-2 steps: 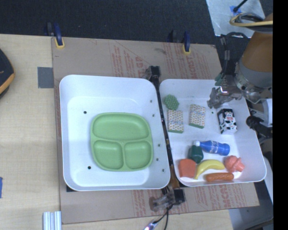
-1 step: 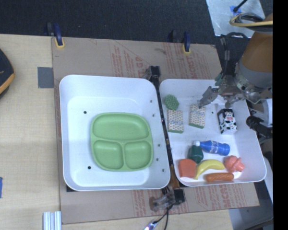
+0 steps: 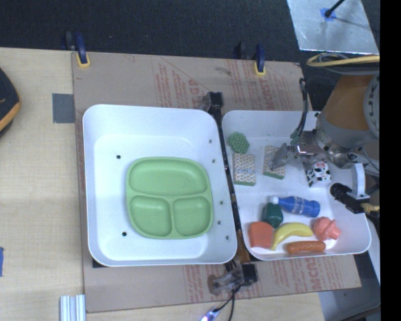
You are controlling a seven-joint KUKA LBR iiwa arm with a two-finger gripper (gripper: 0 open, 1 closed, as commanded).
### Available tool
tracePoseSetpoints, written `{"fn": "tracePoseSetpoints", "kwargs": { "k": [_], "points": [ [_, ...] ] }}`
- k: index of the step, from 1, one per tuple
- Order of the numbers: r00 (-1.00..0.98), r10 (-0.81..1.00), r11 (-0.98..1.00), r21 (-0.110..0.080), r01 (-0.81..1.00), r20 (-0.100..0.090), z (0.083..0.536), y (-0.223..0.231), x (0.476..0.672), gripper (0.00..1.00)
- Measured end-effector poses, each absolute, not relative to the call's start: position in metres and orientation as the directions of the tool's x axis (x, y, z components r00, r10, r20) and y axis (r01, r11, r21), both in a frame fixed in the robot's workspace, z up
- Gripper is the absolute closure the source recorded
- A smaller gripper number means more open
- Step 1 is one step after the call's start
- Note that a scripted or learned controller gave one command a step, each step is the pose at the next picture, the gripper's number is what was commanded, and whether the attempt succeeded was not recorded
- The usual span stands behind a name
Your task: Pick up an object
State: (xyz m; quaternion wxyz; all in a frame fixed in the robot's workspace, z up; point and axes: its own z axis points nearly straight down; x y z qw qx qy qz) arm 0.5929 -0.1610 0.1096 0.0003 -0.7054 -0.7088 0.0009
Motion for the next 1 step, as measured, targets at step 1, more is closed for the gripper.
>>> {"fn": "tracePoseSetpoints", "kwargs": {
  "k": [1],
  "points": [
    [-0.004,1.0,0.004,-0.003,1.0,0.0,0.0974,-0.197,0.6375,0.0]
  ]
}}
